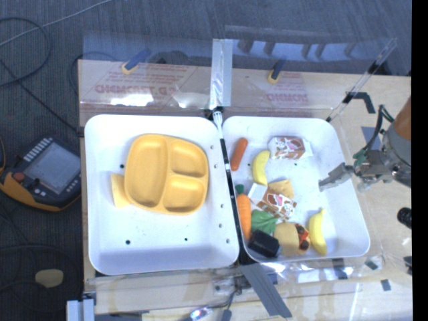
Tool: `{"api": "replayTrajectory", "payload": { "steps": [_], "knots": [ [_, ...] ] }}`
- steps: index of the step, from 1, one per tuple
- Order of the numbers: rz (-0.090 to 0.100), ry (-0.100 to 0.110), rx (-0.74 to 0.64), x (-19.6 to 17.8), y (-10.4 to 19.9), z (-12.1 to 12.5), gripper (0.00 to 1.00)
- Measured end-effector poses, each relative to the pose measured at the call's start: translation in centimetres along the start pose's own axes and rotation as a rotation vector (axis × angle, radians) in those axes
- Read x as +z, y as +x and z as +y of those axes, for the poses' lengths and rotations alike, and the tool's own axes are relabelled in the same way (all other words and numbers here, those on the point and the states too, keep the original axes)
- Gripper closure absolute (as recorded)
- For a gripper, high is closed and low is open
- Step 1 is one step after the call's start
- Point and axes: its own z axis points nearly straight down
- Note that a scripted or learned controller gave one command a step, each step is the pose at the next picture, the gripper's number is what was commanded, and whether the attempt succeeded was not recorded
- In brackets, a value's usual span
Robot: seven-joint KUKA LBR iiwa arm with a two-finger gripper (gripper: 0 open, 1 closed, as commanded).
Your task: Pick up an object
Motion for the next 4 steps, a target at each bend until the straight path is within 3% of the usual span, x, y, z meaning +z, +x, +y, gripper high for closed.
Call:
{"api": "replayTrajectory", "payload": {
  "steps": [1,2,3,4],
  "knots": [
    [-0.010,-0.039,0.024,12.0,4.7,2.2,0.00],
    [-0.004,-0.045,0.020,10.6,4.9,2.5,1.00],
    [-0.004,-0.042,0.020,10.7,4.9,2.4,0.00],
    [-0.008,-0.014,-0.043,14.7,6.7,10.8,0.00]
  ]
}}
